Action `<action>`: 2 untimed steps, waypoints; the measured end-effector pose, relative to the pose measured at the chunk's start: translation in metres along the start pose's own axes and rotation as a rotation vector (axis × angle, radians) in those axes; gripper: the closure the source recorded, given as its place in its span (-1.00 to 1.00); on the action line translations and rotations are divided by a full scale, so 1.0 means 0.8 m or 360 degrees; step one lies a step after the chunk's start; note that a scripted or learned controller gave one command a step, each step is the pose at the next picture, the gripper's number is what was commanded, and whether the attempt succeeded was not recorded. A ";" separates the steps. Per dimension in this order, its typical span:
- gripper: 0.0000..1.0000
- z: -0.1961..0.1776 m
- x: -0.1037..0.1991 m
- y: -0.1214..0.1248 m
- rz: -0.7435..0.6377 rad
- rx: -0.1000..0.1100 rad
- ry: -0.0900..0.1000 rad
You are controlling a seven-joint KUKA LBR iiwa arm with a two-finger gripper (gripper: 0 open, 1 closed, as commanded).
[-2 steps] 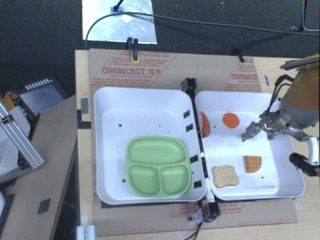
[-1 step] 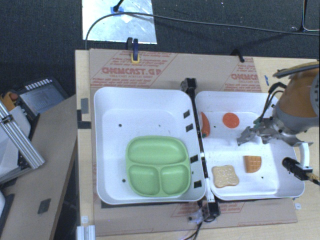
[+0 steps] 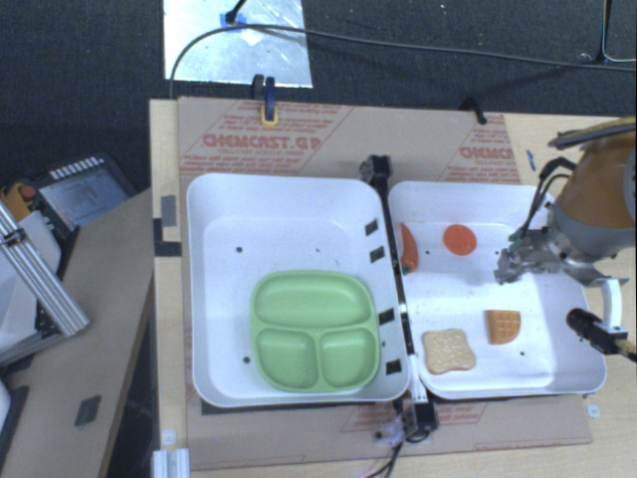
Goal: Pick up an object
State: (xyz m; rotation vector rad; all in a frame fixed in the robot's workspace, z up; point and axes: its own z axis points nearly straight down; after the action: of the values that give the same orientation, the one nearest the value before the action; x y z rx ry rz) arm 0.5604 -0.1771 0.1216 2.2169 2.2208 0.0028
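Nearest to the camera, in the right bin (image 3: 572, 371), a pale toast-shaped piece (image 3: 448, 350) is seen lying flat close to the front wall. Just beside it, a little further back, a small orange waffle-like square (image 3: 503, 326) lies on the bin floor. In the left bin (image 3: 214, 267) a green divided plate (image 3: 315, 330) is placed toward the front.

Further back in the right bin, the hand (image 3: 513, 263) is seen above the floor, near the right side, and nothing is seen between its fingers. Whether the fingers are spread or closed cannot be told, because they are small and dark in the view. The orange band of the arm (image 3: 597, 192) is seen behind it.

Still further, a round orange disc (image 3: 459, 238) lies flat, and a thin orange-red piece (image 3: 408, 247) rests against the wall between the two bins.

The waffle-like square is judged to be the closest object to the hand. It is probably light, stiff toy food with smooth plastic sides, so it may slip. It should be taken across two opposite edges, with the fingers brought down to the floor, because it is thin.
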 end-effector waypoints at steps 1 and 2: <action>1.00 -0.079 -0.004 0.002 -0.0002 -0.0002 -0.0001; 1.00 -0.138 -0.004 0.004 -0.0004 -0.0001 0.0000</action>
State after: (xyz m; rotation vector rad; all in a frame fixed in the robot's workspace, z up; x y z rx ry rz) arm 0.5633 -0.1802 0.2317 2.2140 2.2229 0.0032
